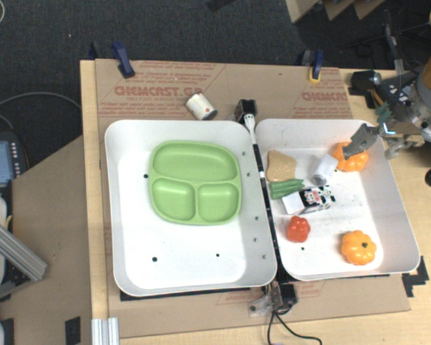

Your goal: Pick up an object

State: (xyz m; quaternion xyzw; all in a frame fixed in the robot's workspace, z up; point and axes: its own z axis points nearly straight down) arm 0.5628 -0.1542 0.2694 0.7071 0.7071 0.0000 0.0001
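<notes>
Your claw point(360, 144) hangs over the right bin's point(395, 192) far corner, touching or just above an orange fruit point(350, 159); you cannot tell its state. The green marker point(287, 187) lies mid-bin, long axis left-right. The left bin point(122, 214) holds a green tray point(195, 182).

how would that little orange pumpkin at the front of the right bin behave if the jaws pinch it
The orange pumpkin looks rounded and glossy, so it may slip or squirt sideways. Its squat shape suggests it sits steady rather than rolling far. It stands apart from the red tomato, so a nudge probably disturbs nothing else.
</notes>
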